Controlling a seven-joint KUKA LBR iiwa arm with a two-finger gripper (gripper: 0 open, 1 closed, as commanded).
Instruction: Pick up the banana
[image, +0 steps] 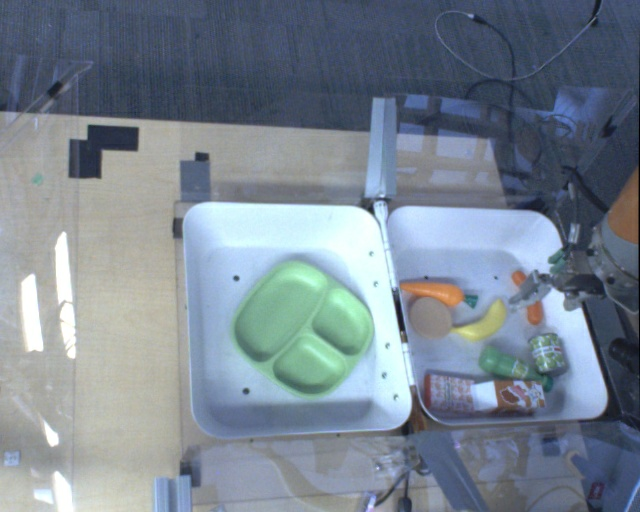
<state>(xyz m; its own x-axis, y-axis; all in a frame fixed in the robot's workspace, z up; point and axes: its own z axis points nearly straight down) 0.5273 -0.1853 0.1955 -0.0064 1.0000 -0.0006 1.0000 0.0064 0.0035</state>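
Note:
The yellow banana (482, 320) lies curved in the middle of the right bin (470, 235), its left end touching a round tan disc (432, 317). My gripper (532, 288) hangs over the right side of that bin, a little to the right of and above the banana, and nothing is visibly held in it. The grey arm with its orange band (622, 215) comes in from the right edge.
Around the banana lie an orange carrot (432, 293), a green bottle (505, 362), a green-labelled can (548, 352), a red-labelled packet (480, 394) and a small orange piece (534, 312). The left bin (215, 240) holds a green divided plate (302, 326).

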